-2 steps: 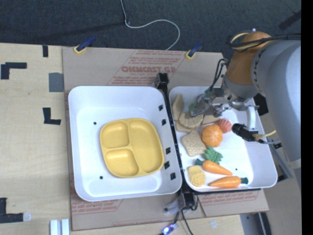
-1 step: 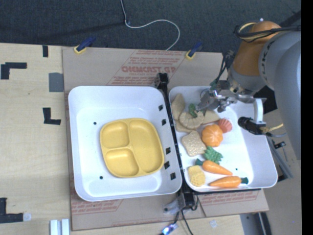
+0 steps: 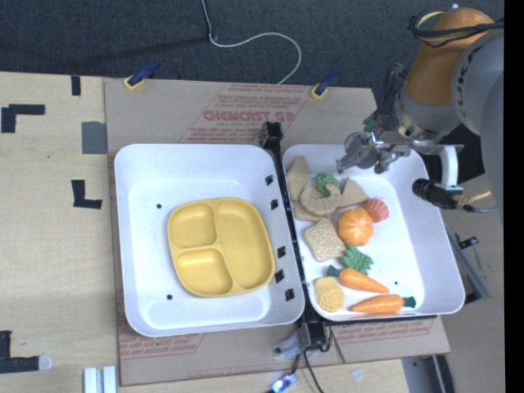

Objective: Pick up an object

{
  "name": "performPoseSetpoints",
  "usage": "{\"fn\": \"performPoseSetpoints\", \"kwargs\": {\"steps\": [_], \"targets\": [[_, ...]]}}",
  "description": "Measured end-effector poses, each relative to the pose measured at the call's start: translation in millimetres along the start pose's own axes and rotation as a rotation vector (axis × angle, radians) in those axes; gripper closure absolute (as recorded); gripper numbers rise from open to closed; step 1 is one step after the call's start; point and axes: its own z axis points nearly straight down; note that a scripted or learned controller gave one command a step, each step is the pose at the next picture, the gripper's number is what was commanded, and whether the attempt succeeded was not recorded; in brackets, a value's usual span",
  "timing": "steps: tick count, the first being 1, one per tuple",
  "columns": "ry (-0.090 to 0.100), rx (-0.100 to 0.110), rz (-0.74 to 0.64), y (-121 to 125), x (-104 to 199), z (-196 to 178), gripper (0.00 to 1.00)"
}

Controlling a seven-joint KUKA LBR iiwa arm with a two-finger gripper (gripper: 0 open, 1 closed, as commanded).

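Observation:
The right bin (image 3: 434, 244) holds several toy foods. At its back left lie tan bread slices (image 3: 298, 177) and a small green broccoli piece (image 3: 327, 184). An orange (image 3: 355, 227) sits mid-bin with a red piece (image 3: 377, 210) beside it. A square cracker (image 3: 322, 240), a green leafy piece (image 3: 357, 259), two carrots (image 3: 363, 281) (image 3: 378, 304) and a yellow corn piece (image 3: 329, 295) lie toward the front. My gripper (image 3: 363, 164) hangs over the bin's back edge, just right of the broccoli. Its fingers stand apart and open, with nothing between them.
The left bin (image 3: 139, 219) holds a yellow divided plate (image 3: 219, 246). The grey arm with its orange band (image 3: 442, 56) comes in from the upper right. A white cable (image 3: 246, 35) lies behind the bins, and black clips join the bins along the middle wall (image 3: 282, 219).

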Motion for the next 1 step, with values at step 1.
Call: {"fn": "performPoseSetpoints", "kwargs": {"steps": [1], "targets": [[0.0, 0.003, 0.0, 0.6, 0.6, -28.5, 1.0]]}}
